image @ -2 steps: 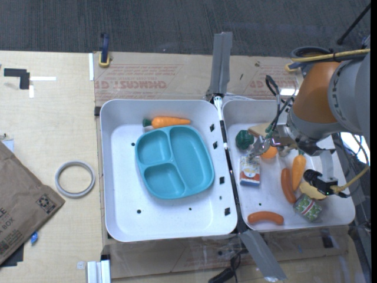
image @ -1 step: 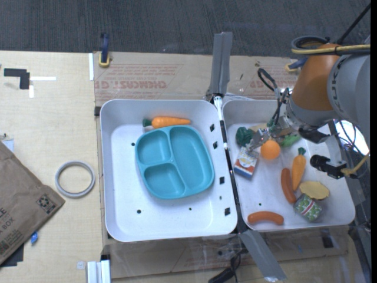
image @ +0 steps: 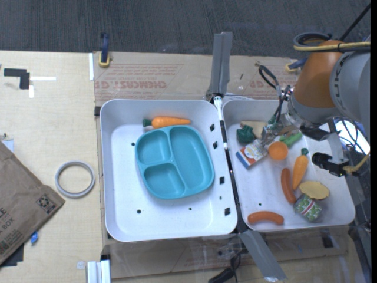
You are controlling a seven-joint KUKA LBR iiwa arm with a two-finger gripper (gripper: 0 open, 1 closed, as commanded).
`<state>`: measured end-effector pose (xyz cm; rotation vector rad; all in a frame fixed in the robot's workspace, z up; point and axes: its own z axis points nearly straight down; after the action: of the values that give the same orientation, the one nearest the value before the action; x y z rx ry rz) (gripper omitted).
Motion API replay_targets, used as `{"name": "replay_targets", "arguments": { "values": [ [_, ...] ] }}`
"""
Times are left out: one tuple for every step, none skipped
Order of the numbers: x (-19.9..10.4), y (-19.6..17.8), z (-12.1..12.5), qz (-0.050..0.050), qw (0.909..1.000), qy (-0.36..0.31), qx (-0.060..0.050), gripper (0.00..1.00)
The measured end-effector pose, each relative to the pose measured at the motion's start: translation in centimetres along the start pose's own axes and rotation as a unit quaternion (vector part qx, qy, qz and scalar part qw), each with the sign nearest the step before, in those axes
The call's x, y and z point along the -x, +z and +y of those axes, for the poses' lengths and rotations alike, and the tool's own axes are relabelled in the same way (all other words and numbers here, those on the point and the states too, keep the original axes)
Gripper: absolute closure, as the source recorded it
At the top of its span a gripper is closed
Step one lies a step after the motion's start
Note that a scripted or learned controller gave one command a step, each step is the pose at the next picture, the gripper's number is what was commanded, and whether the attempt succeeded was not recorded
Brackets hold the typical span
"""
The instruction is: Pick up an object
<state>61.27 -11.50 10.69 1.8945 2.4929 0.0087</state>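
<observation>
My gripper (image: 269, 135) is low in the back of the right bin (image: 339, 214), over a cluster of toy food. Just under and around it lie a red, white and blue packet (image: 252, 154), an orange ball (image: 278, 151), a dark green piece (image: 245, 134) and a light green piece (image: 290, 138). Nothing can be seen lifted off the bin floor. Further right and nearer the front lie a carrot (image: 300, 168), a red sausage (image: 287, 186), a tan piece (image: 314, 189), a green and red round item (image: 308, 208) and a second sausage (image: 265, 218).
The left bin (image: 118, 205) holds a blue divided plate (image: 174, 161) and a carrot (image: 169, 122) behind it. The arm's orange band (image: 315, 78) hangs over the right bin's back right corner. On the bench at left lie a tape ring (image: 75, 178) and a cardboard box (image: 20, 205).
</observation>
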Motion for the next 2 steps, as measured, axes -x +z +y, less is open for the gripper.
{"name": "replay_targets", "arguments": {
  "values": [
    [-2.6, 0.8, -5.1, 0.000, 0.9991, 0.043, 0.000, 1.00],
    [-0.1, -3.4, -11.9, 0.003, 0.9995, -0.031, -0.006, 1.00]
  ]
}}
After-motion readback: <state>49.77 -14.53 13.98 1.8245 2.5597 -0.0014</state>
